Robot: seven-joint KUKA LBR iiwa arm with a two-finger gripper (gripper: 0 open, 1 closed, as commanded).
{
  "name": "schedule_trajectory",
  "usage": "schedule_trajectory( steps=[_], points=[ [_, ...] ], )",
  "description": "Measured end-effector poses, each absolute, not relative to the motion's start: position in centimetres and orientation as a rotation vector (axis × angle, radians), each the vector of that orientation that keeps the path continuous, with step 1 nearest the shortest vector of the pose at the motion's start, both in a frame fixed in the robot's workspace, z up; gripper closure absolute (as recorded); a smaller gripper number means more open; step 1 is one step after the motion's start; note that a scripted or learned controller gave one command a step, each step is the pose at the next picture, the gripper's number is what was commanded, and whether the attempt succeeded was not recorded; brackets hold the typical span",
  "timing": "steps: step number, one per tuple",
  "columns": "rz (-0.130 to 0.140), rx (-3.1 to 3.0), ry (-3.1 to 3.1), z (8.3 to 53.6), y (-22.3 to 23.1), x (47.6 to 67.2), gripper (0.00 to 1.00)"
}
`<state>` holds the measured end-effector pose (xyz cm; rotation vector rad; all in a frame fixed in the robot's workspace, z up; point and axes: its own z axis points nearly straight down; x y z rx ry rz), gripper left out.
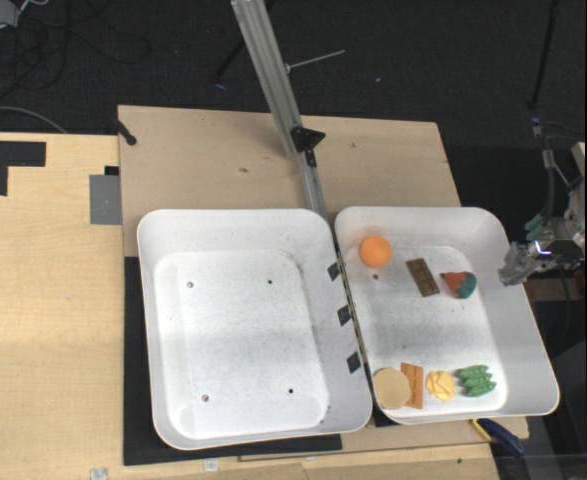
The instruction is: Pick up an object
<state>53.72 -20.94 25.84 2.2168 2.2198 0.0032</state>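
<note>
The end effector (529, 256) hangs just outside the right edge of the shallow white right bin (513, 353), and whether it is spread or pressed together I cannot tell. In that bin lie a round orange ball (375, 251), a small brown block (423, 276), a red-and-teal toy (460, 284), a tan disc (392, 387), a yellow lump (439, 385) and a green leafy toy (476, 379)

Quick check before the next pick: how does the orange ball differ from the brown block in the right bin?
The orange ball is round and bright orange; the brown block is flat, oblong and dark brown. The ball lies near the bin's left wall by the divider; the block lies further toward the middle, set at a slant. Both rest loose on the floor of the right bin, apart from each other.
</note>
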Motion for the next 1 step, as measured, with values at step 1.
schedule_trajectory(
  steps=[1],
  points=[
    [-0.001,2.221,2.23,24.81,-15.07,52.67,1.0]
  ],
)
